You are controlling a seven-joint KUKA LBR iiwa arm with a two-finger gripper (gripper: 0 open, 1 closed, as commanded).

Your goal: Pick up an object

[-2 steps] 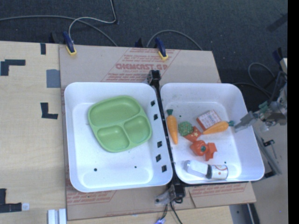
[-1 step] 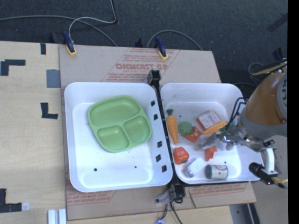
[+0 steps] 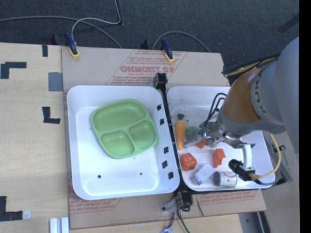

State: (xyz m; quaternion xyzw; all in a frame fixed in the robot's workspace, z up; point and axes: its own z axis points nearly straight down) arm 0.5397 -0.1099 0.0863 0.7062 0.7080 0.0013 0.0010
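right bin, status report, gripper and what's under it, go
Gripper low in right bin, over the toy pile; fingers hidden. Nothing seen held. Carrot and red piece beside it, close-packed. Green tray alone in left bin.

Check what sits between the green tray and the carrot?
Camera view: bare white floor of the left bin, then the black divider between bins. The green tray and carrot don't touch.
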